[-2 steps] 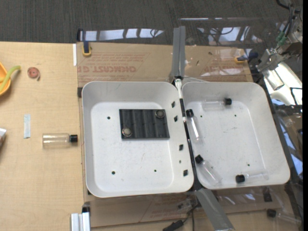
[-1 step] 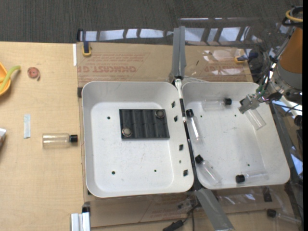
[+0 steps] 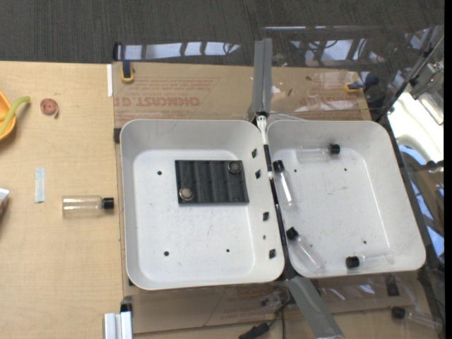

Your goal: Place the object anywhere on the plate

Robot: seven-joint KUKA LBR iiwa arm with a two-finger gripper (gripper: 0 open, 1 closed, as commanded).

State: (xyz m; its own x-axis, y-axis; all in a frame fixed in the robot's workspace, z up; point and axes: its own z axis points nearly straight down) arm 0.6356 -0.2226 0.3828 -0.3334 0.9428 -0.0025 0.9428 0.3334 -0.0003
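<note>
Two white bins (image 3: 134,189) on cardboard-covered bench (image 3: 169,94), dark ridged plate (image 3: 212,182) in left bin, clear vials (image 3: 282,186) in right

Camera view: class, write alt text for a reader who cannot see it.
Two shallow white bins sit side by side: the left bin holds a dark ridged plate with two small round pieces on it, and the right bin holds four clear black-capped vials near its edges.

Clear vial with black cap (image 3: 87,204) lying on wooden bench (image 3: 56,274), left of frame. Small pink disc (image 3: 48,106) upper left. Orange-and-green item (image 3: 8,115) at left edge, cut off. Brown cardboard sheet (image 3: 183,94) under 2 bins, printed lettering reversed.
</note>
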